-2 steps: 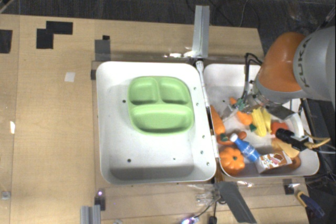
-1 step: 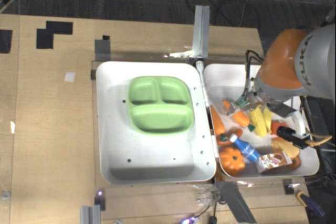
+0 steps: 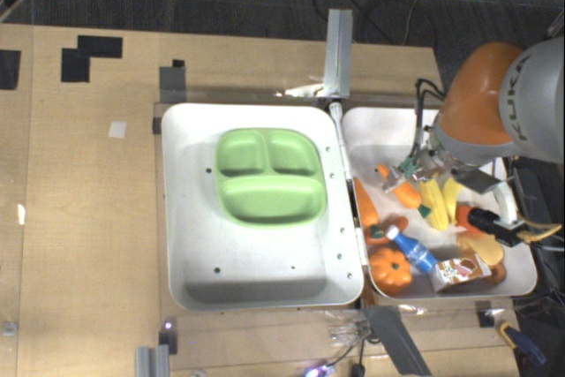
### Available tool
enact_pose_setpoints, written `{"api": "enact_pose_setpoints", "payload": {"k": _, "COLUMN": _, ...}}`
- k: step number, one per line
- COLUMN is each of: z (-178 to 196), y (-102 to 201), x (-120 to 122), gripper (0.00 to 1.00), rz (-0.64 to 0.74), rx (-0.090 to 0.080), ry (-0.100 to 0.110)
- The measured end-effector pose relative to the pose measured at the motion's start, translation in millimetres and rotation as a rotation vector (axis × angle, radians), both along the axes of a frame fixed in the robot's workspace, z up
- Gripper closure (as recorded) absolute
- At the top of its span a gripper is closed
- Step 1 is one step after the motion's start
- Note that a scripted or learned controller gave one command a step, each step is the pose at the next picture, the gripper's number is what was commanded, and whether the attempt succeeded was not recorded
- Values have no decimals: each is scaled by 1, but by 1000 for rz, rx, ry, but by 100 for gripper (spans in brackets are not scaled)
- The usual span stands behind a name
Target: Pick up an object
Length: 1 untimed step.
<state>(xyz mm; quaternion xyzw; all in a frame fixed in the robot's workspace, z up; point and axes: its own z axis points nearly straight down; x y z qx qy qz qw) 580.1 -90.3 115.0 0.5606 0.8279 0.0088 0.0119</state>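
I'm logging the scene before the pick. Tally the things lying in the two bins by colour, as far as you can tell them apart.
Green: 1, the divided plate in the left bin.
Orange: 3, pumpkin, carrot, small piece.
Yellow: 2, corn, piece beside it.
Blue: 1, bottle.
Red-brown: 1, carton.
Total: 8 told apart; the right bin's far side is too cluttered.

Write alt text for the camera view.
The grey arm reaches from the right into the right bin, its gripper low over a pile of toy food: corn, a pumpkin, a bottle. The left bin holds a green tray.
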Motion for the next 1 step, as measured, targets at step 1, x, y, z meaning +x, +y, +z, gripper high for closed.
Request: {"api": "enact_pose_setpoints", "payload": {"k": 1, "z": 87, "y": 26, "x": 29, "gripper": 100, "rz": -71, "rx": 0, "ry": 22}}
